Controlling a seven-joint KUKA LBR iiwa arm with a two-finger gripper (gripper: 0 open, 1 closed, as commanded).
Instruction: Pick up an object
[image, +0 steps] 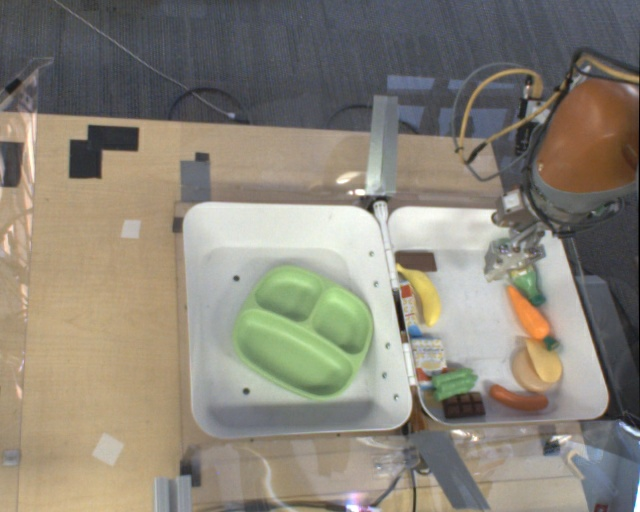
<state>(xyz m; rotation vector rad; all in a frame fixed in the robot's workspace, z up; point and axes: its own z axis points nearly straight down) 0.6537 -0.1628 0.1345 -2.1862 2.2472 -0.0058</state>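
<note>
- Two-finger metal gripper (513, 256): hangs over the right white bin (590, 400); whether it is parted or closed, I cannot tell.
- Orange plastic toy carrot with green top (527, 308): lies just below the gripper, seemingly touching. Probably light, rigid, slick; best pinched across its thick middle.

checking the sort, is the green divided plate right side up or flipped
Right side up: the green divided plate lies in the left bin with its three hollow compartments facing up.
</note>
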